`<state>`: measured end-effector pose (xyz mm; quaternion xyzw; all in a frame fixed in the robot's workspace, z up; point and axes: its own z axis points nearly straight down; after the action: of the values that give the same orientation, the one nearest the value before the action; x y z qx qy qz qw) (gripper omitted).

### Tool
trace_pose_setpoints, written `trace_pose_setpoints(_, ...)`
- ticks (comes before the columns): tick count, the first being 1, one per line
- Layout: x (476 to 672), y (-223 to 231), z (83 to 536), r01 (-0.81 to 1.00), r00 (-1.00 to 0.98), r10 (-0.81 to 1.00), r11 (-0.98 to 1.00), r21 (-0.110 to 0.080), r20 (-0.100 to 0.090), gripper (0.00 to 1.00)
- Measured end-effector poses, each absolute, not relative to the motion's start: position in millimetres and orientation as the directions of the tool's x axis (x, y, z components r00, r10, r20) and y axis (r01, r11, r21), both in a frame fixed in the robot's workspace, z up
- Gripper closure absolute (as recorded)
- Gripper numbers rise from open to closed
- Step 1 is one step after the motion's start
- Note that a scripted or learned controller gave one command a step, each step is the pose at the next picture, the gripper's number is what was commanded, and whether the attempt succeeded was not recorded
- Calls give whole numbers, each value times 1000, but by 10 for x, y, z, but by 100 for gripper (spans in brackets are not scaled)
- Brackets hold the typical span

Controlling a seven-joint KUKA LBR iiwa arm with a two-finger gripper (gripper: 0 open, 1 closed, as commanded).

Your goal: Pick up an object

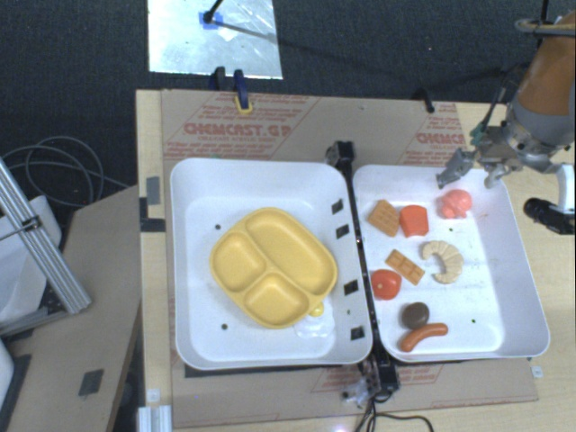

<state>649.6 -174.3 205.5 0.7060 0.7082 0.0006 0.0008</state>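
— Reporting on the right bin: what lies in it?

— Toy food. A pink piece sits near the far edge; an orange-red block and a waffle square lie side by side to its left. A croissant rests mid-bin with a second, smaller waffle just beside it, then a red tomato. Nearest the camera are a brown round piece and a sausage, touching or nearly so.

— And the hand?

— The hand hangs above the far edge of that bin, its two fingers spread apart with nothing between them. The pink piece lies just below and between the fingertips, not gripped.

— The left bin?

— One yellow divided tray, three compartments, set at a tilt to the bin walls. Both bins rest on cardboard on the desk.
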Motion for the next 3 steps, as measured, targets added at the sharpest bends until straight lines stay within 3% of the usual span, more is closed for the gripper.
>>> trace_pose_setpoints(1,6318,-2040,970,1000,-4,1000,4,4,-2,0)
trace_pose_setpoints(2,5530,-1814,831,1000,0,1000,0,-7,3,0)
trace_pose_setpoints(3,5579,-1825,957,1000,-2,1000,2,5,-2,100)
